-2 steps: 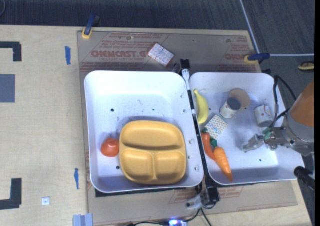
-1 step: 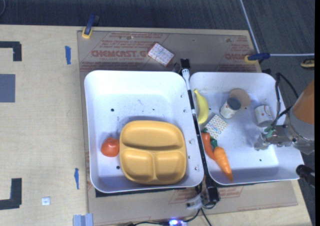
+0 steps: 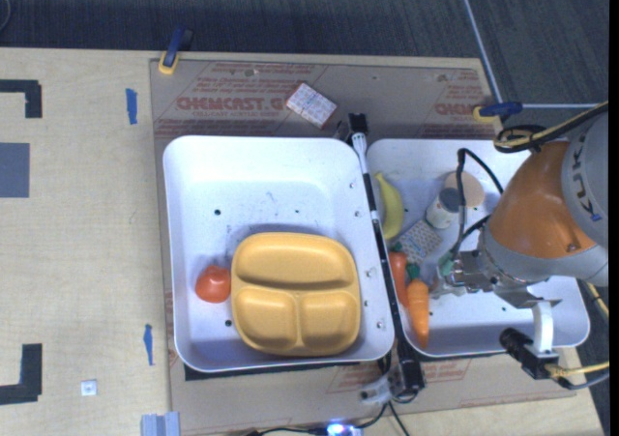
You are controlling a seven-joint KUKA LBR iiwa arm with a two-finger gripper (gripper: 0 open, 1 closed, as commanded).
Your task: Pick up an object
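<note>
My gripper (image 3: 464,276) hangs low inside the right bin (image 3: 571,328), under the grey and orange wrist (image 3: 538,214). Just to its left lies an orange carrot (image 3: 416,308) against the bin's left wall, with a small red piece (image 3: 397,268) above it. A yellow banana (image 3: 389,205) rests further back along the same wall. A checkered packet (image 3: 422,241) and a small grey-capped bottle (image 3: 446,207) sit between the banana and the arm. The arm hides the middle of this bin.
The left bin (image 3: 193,183) holds a large yellow compartment tray (image 3: 295,291) and a small red-orange ball (image 3: 213,284) beside it. A patterned card (image 3: 310,103) lies on the cardboard behind the bins. Cables (image 3: 527,134) loop near the arm.
</note>
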